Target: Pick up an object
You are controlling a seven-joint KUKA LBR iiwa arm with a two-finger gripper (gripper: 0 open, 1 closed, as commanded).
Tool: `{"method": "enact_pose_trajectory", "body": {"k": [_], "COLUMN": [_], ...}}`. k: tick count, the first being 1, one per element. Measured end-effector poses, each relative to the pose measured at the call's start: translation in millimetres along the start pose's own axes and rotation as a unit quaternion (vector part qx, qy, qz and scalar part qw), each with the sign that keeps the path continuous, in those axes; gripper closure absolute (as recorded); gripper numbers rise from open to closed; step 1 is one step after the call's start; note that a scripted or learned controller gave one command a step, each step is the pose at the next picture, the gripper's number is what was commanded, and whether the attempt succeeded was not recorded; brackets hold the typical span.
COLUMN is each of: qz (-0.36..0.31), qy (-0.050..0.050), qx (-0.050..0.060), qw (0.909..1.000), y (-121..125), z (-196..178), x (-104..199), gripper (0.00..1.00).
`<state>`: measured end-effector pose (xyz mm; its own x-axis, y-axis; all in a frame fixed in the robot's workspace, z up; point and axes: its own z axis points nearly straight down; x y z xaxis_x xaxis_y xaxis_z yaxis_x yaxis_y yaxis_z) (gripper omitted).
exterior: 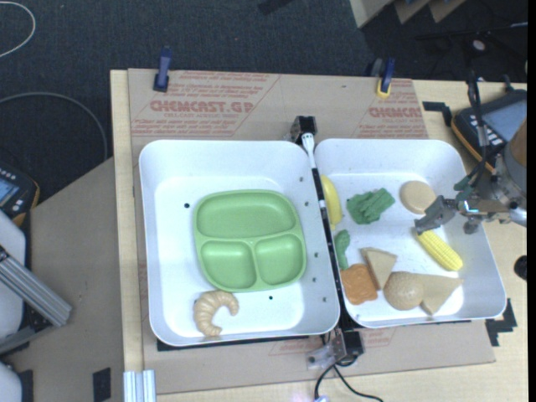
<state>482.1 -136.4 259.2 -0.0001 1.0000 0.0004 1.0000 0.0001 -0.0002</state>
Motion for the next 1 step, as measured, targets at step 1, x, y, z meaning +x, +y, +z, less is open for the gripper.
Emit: {"method": "enact_pose_trajectory", "body": {"k": [1], "qz": [0.0], "qy": [0.002], "qx": [0.003], "qw": [1.0], "y": [-4.0], "z": [181.1], "x": [20.9], "gripper": [0.0]}}
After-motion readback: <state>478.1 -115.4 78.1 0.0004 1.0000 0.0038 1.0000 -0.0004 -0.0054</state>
